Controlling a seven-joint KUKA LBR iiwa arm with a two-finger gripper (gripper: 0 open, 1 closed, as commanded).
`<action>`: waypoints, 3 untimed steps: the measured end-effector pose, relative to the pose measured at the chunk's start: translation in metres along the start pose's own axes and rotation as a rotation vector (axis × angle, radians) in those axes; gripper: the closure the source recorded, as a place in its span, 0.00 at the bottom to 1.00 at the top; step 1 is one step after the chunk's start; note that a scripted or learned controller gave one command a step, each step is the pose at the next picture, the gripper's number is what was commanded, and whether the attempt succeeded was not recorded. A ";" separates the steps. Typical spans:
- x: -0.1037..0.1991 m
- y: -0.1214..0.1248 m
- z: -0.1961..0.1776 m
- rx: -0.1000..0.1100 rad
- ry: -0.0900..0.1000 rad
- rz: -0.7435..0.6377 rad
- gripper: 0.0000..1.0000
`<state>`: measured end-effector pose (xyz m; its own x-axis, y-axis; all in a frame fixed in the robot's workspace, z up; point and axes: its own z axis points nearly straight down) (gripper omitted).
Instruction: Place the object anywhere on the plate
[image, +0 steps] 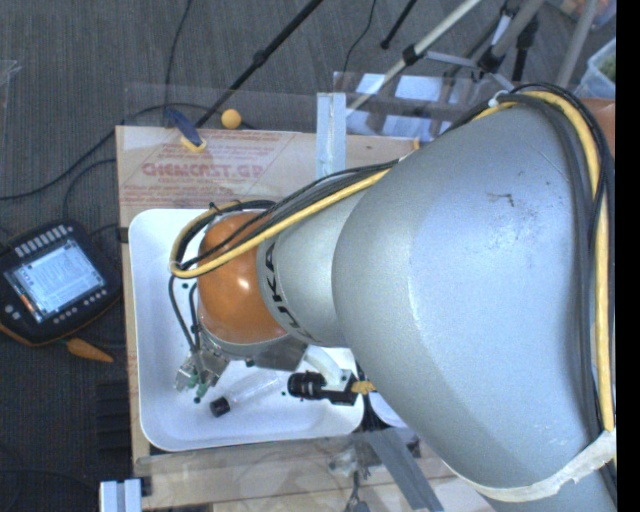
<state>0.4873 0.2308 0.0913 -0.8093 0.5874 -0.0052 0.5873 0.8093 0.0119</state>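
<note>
Lying flat: slim translucent plastic tube with black cap (243, 394), on floor of shallow white bin (150, 330). Sits in bin's 6 o'clock part, close to front wall but clear of it. Long axis slanted: black-capped end toward 8 o'clock, clear end toward 2 o'clock. Material of body too small to tell surely.

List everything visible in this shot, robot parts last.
white bin: 1, white, left-centre, under the wrist
small stick: 1, clear with a black end, lying in the bin's near part, beside the gripper
board: 1, tan with red lettering, behind the bin
ball: 1, yellow, at the board's far edge
handheld pendant: 1, black and orange with a lit screen, left of the bench
arm: 1, grey with an orange band, reaching in from the right
gripper: 1, metallic, low over the bin
</note>
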 end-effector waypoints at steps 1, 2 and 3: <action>0.001 0.000 0.002 0.001 0.000 -0.002 0.00; 0.002 0.001 -0.008 -0.001 0.002 -0.001 1.00; 0.000 0.004 -0.201 0.011 0.003 -0.122 1.00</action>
<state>0.4874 0.2332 0.2925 -0.8747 0.4847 -0.0027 0.4847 0.8747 0.0002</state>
